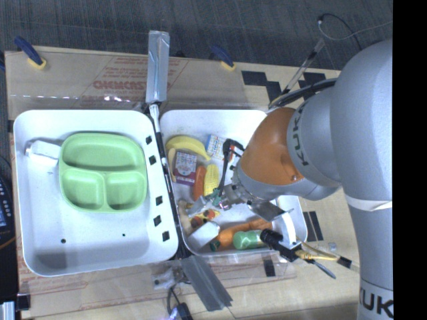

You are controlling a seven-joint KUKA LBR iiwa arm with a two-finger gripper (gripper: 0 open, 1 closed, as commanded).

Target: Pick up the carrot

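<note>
The carrot (235, 232) is an orange, elongated piece lying near the front wall of the right bin (200, 119), just above a green bottle (248, 241). My gripper (220, 200) hangs low over the middle of that bin, a little up and left of the carrot, among the cluttered items. The grey arm with its orange band (270, 157) covers the right half of the bin. Nothing visibly hangs from the gripper.
A banana (185, 145), a red packet (184, 166), a yellow corn cob (211, 178) and a reddish-orange stick (199, 182) lie at the bin's left. The left bin (40, 232) holds a green divided tray (103, 172). Black clips line the wall between the bins.
</note>
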